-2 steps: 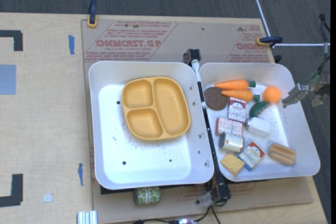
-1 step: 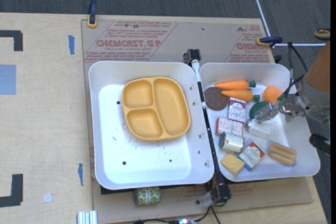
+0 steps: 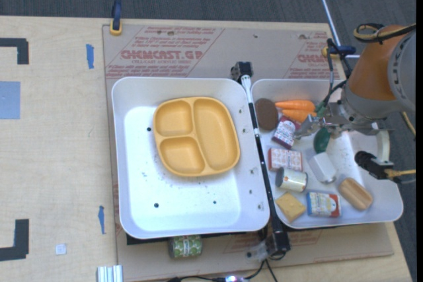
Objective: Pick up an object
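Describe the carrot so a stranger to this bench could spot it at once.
Start at the right bin, the one crowded with toy food. Look to its far edge, just right of a brown oval piece. The carrot lies there sideways, the only long, bright orange, tapered item among the boxes and packets.

Colours on worktop & bins

Worktop (image 3: 53, 162) pale wood w/ blue tape; both bins white (image 3: 132, 142); divided plate (image 3: 196, 136) yellow-orange; carrot (image 3: 295, 105) orange; brown oval (image 3: 266, 113); red/white packets (image 3: 285, 159); yellow block (image 3: 290, 206); tan roll (image 3: 355, 194); arm (image 3: 386, 69) grey w/ orange band; floor dk grey.
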You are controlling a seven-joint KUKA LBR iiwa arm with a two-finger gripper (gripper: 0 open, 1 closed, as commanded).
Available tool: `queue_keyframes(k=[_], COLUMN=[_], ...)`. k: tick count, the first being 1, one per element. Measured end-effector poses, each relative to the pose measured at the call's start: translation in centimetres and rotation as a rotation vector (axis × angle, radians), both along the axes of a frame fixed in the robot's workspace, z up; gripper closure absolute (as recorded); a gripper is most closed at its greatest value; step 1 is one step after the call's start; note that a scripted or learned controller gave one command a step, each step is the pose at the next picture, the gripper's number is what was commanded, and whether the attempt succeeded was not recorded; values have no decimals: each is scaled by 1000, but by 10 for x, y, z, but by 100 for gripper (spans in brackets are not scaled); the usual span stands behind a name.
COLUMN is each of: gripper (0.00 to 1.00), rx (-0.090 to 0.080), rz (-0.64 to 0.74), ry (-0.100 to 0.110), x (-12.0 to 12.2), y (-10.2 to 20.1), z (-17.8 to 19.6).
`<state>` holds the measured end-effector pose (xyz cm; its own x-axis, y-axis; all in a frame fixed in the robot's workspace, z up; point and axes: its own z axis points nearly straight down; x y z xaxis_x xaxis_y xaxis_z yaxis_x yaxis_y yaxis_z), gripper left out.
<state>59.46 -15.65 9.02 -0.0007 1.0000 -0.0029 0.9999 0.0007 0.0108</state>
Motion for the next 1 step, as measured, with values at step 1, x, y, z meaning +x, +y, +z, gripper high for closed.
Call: queue_keyframes(k=[1], gripper=[100], rx=[-1], rz=[1], ry=[1], x=[0], y=[0], z=[9])
